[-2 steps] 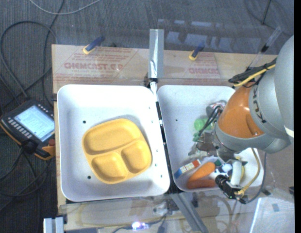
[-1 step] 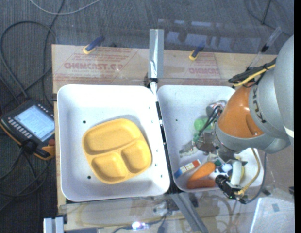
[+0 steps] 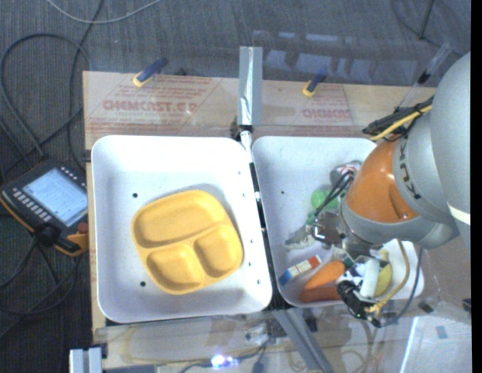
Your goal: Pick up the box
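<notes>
Jaws first: on my screen I cannot tell whether they stand wide or narrow, since the orange wrist band (image 3: 381,185) hangs over the gripper (image 3: 326,230) and hides most of it. The gripper sits low in the right bin (image 3: 281,169). The box (image 3: 301,270), small and white with a red and a blue end, lies flat on the bin floor near the jaws, on their front-wall side, and nothing grips it. An orange carrot-shaped thing (image 3: 323,284) lies just beside the box, also in front of the jaws. A green thing (image 3: 322,199) sits just behind them. Well apart from the jaws, a yellow divided plate (image 3: 188,241) rests in the left bin (image 3: 117,162)
</notes>
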{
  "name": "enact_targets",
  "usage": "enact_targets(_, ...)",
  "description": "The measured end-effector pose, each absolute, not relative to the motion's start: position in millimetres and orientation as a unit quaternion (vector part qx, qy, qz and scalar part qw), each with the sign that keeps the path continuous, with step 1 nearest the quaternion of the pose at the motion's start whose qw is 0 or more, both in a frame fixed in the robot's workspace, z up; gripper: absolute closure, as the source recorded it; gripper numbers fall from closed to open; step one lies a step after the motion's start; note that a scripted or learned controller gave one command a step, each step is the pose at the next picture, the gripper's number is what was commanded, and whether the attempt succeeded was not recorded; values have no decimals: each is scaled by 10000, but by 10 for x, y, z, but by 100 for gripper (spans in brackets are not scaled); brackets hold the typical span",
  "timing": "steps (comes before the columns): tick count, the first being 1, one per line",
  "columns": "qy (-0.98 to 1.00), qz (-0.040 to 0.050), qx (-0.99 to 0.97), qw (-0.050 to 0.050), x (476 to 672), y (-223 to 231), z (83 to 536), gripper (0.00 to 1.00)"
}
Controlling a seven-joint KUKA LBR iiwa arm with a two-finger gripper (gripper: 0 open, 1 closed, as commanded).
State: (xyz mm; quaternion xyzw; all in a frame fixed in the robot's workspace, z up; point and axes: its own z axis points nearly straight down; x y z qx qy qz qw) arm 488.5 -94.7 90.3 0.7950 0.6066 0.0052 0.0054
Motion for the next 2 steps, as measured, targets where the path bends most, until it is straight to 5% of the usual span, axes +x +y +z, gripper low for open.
enact_targets(1, 6061, 35, 7954, 35, 4876, -949, 977, 100)
enact_targets(2, 6062, 35, 7953, 34, 4876, -949, 977, 0)
